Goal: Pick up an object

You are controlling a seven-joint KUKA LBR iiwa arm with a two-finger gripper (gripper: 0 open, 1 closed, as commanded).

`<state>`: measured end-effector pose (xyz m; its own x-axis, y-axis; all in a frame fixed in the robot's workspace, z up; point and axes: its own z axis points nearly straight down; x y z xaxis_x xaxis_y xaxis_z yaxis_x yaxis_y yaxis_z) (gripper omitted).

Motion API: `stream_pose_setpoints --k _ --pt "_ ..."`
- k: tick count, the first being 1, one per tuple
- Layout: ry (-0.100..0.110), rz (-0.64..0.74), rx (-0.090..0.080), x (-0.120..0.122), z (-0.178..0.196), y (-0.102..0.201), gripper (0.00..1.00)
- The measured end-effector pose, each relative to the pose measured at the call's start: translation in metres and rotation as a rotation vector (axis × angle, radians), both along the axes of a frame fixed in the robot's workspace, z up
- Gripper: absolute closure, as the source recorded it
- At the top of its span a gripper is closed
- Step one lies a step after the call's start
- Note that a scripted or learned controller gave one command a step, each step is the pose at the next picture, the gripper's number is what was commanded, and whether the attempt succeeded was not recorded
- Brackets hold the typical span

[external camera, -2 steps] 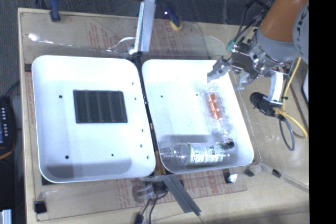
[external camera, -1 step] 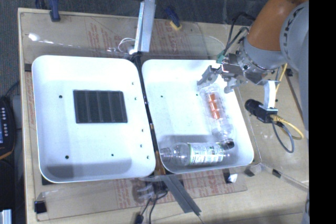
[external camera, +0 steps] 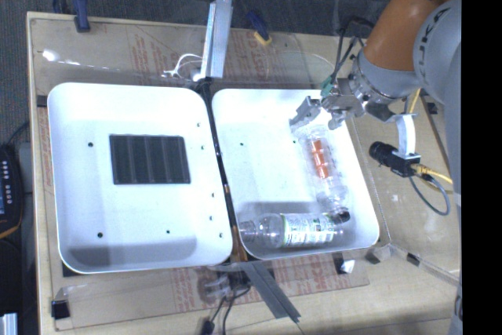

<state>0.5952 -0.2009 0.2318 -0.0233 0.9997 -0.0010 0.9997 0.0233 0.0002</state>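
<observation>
In the right bin (external camera: 251, 169), a clear plastic bottle with an orange label (external camera: 321, 162) lies lengthwise along the right wall. A second clear bottle with a white and green label (external camera: 292, 229) lies across the front wall, its black cap toward the first bottle's lower end. My gripper (external camera: 320, 118) hovers at the bin's far right corner, just above the orange-label bottle's upper end. Its fingers (external camera: 303, 116) are spread open with nothing between them. A dark ribbed rectangular block (external camera: 149, 159) lies flat in the middle of the left bin (external camera: 78, 231).
The grey and orange arm (external camera: 404, 35) reaches in from the upper right. A metal divider post (external camera: 216, 39) stands behind the seam between the bins. Blue clamps (external camera: 78, 8) sit on the bench's back edge.
</observation>
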Motion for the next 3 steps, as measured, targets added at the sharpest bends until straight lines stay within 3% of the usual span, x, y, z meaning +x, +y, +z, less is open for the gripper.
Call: stream_pose_setpoints --k 1,2,3 --pt "0.005 0.091 0.003 0.019 -0.042 -0.007 0.00" --pt "0.004 0.158 0.002 -0.013 -0.029 -0.008 0.00" --pt "0.001 0.185 0.000 0.000 -0.043 -0.008 0.00"
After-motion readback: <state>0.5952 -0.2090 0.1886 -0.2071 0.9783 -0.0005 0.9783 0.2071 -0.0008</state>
